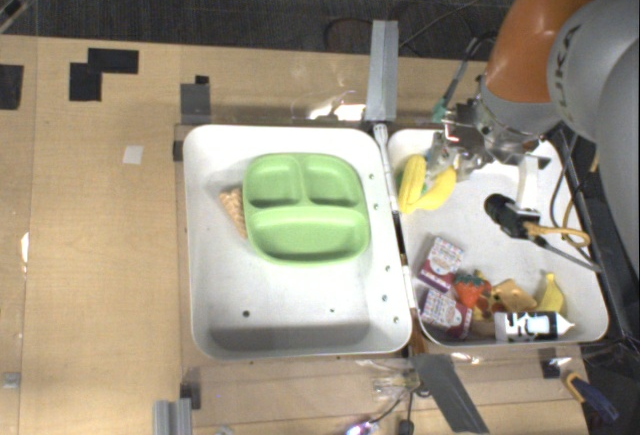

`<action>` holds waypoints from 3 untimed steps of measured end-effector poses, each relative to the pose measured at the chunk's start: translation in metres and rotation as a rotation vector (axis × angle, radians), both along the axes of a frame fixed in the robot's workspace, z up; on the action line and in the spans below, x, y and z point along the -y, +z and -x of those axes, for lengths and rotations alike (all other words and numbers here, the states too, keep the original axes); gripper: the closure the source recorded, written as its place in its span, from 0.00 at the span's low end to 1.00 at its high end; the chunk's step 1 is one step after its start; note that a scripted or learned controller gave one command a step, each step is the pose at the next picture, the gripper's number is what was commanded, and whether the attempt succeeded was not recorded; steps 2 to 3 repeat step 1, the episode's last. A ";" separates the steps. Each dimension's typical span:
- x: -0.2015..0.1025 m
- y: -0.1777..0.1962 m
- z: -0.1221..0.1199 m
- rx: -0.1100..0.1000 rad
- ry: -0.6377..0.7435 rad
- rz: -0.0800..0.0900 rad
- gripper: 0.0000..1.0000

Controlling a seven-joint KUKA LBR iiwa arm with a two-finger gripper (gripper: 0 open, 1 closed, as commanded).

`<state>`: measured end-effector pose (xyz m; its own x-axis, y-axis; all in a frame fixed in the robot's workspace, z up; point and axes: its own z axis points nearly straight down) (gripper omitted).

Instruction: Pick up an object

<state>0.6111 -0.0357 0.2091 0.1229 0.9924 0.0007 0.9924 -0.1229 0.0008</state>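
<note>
At upper-left corner of right shallow white bin point(475, 228), end effector point(447, 160) just beside yellow elongated plastic toy point(411, 181); open or closed, cannot tell. Green 3-compartment plastic plate point(303, 206) lies in left shallow white bin point(290, 308).

Two bins side by side on the desk point(90, 253), seen from above.

The left bin point(215, 323) holds a divided plate point(303, 206) in its far half. A flat wafer-like piece point(232, 208) is tucked partly under the plate's left edge. The right bin point(480, 243) touches the left bin along their shared wall. In its far left corner a toy corn cob point(411, 181) lies against that wall, with the end effector point(450, 155) just beside it on the right. Along the near side, a packet point(441, 265) lies behind a second packet point(438, 308). To their right is a cluster of small toys point(510, 297), with a bottle point(530, 326) on its side nearest the front rim.
</note>
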 end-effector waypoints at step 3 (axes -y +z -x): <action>0.010 -0.028 0.020 -0.002 -0.073 0.001 1.00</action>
